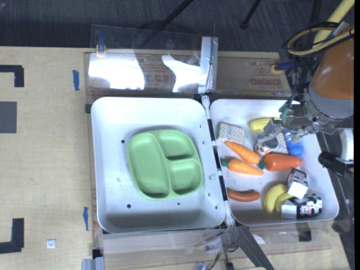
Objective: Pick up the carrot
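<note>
Tool (274,133) low, arm (332,77) above

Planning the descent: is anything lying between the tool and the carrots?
Yes. A crumpled wrapper lies just below the tool, between it and the two carrots to its left. Nothing covers the carrots.

The pale wooden counter (45,151) is carrying two shallow white bins sitting side by side, their inner rims touching near the counter's middle. The left bin (107,122) is resting toward the counter's centre, and the right bin (236,108) is lying toward the right edge. Black corner marks (14,75) are showing near the left edge, with short blue tape strips (75,80) sitting just left of the left bin. A clear plastic sheet (146,66) is standing along the far edge behind the bins.
</note>
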Motion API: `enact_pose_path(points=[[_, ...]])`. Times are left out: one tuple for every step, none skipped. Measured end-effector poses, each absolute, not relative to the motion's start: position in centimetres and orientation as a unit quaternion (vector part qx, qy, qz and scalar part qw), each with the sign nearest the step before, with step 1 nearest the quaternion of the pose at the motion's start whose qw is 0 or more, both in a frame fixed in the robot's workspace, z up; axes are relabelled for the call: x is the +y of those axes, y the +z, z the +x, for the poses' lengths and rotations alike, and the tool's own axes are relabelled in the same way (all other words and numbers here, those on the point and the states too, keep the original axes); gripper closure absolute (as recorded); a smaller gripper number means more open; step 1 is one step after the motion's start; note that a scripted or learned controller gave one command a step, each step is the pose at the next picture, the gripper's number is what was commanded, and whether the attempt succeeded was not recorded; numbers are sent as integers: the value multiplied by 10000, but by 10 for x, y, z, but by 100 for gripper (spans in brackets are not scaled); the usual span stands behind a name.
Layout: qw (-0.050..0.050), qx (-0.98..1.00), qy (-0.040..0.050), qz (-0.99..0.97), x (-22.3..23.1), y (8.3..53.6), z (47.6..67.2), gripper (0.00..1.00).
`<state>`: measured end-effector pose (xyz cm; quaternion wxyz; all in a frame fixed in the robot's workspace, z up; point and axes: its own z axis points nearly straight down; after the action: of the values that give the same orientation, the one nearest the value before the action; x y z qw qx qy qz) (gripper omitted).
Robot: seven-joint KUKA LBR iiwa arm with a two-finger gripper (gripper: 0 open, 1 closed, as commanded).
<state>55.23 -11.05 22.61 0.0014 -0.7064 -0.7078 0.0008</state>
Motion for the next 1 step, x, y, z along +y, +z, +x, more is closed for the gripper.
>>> enact_pose_path(points=[[14,-7967,2,-6044,-96,127,525,0]])
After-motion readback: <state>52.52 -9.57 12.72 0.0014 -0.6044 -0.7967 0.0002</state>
